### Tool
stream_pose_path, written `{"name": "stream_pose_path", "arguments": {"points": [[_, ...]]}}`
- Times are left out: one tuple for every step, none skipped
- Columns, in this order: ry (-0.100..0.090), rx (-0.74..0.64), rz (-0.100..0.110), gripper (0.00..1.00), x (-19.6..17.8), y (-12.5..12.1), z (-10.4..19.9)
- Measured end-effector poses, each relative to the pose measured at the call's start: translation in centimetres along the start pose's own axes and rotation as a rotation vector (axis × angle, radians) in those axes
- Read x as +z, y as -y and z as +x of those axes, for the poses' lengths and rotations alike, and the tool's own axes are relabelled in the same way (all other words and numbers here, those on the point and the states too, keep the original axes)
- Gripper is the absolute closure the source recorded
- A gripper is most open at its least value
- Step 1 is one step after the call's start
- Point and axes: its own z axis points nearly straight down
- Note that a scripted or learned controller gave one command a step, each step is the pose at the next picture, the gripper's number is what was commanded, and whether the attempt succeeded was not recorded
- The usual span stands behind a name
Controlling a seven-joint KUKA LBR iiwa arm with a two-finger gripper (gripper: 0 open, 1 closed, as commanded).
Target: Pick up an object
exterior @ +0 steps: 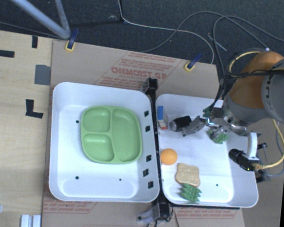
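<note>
1. Overhead, the camera view looks down at a slant on two shallow white plastic bins side by side on a brown cardboard sheet (137,67) printed with red lettering, which lies on a pale wooden bench.
2. Filling much of the left bin (65,97) is a smooth, pale green plastic tray (112,135) with rounded corners, divided into three compartments.
3. Loose in the right bin (246,199) are several small objects: a round, smooth orange ball (168,156) near the bin's left wall; just below and right of it a flat, tan, bread-shaped slice (188,175); touching that slice's lower edge a dark green, leafy, ridged toy (191,193).
4. Close to the divider at the top left stands a small boxy item in red, white and blue (160,118), its detail too small to read.
5. Reaching in from the right is the grey arm (278,92) with its glossy orange band (256,79), the wrist low over the right bin's upper part.
6. Its gripper (193,128) points left; the dark metal fingertips are blurred against a black cylindrical piece (180,122), so how far they stand apart, and whether anything is gripped, I cannot tell.
7. A second green, bumpy object (218,136) lies just under the wrist, partly hidden.
</note>
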Motion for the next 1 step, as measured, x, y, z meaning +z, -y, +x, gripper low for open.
{"name": "stream_pose_path", "arguments": {"points": [[-0.001,0.000,0.000,0.00,5.58,0.72,0.95]]}}
